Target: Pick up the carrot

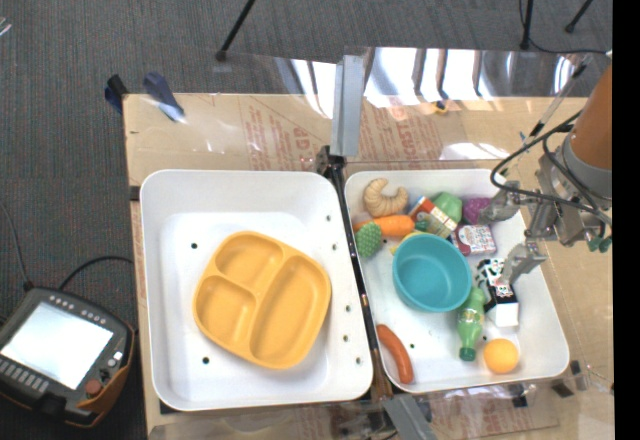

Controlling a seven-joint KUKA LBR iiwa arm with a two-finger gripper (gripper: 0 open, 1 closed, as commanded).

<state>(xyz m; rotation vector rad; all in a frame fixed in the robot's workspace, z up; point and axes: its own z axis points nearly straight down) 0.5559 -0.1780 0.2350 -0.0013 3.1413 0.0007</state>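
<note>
Orange carrot [392, 226] lies upper left of right bin [556, 323], beside croissant [384, 195] and teal bowl [431, 272]. Claw [520, 266] open, empty, right of bowl; should approach from above, avoiding bowl.

Two bins [160, 228], one carrot [395, 226]

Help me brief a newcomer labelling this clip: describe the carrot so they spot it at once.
Look in the right white bin, at the far left corner beside the divider. Just left of the teal bowl's upper rim lies the carrot, a small orange cone with a green leafy end pointing left. The tan croissant sits just behind it; the sausage is redder and lies at the near edge.
</note>
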